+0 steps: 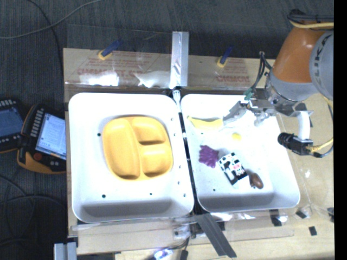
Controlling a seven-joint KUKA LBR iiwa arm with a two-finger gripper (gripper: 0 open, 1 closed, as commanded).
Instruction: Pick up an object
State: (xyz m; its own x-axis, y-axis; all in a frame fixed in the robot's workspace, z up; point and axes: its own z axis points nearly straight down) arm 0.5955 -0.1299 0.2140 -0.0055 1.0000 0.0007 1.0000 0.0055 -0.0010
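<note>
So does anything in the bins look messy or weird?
Nothing looks spilled or broken. The yellow divided tray sits slightly turned in the left bin. In the right bin, a purple toy, a black-and-white toy and a small brown piece lie scattered loosely, with the end effector above the far side.

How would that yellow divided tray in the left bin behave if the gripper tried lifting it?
The yellow divided plastic tray looks stiff and probably light. Its broad, flat shape likely won't roll, but smooth rounded edges could slip from the gripper.
</note>
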